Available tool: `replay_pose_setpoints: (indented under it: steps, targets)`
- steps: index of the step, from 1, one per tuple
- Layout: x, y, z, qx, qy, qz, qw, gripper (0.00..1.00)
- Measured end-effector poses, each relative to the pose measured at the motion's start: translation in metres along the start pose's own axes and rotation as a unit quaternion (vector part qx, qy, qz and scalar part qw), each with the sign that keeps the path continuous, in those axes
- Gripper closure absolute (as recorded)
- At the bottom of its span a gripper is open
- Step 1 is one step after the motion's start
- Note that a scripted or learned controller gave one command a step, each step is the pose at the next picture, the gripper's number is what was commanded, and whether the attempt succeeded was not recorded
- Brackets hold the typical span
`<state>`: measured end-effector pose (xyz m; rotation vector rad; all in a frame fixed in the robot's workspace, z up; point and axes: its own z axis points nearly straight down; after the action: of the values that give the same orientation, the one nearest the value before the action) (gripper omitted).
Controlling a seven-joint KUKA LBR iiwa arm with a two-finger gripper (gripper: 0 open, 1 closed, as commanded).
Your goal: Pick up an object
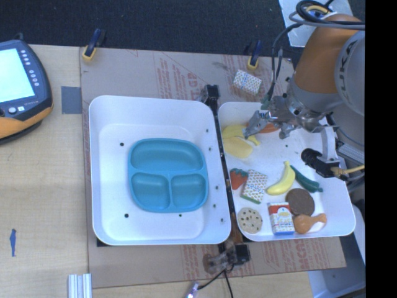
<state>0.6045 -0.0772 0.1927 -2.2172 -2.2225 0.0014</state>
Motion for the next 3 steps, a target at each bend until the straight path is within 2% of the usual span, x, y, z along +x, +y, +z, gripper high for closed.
replay_pose_setpoints:
  steps: [1,2,3]
  targets:
    - [-0.045,-0.042,0.018,0.001,-0.001,-0.001,1.0000,0.00]
    - [-0.076,-0.106,0.094,0.001,-0.001,-0.002,1.0000,0.00]
    - [-0.117,-0.040,0.101,0.002,0.009,-0.004,0.9999,0.00]
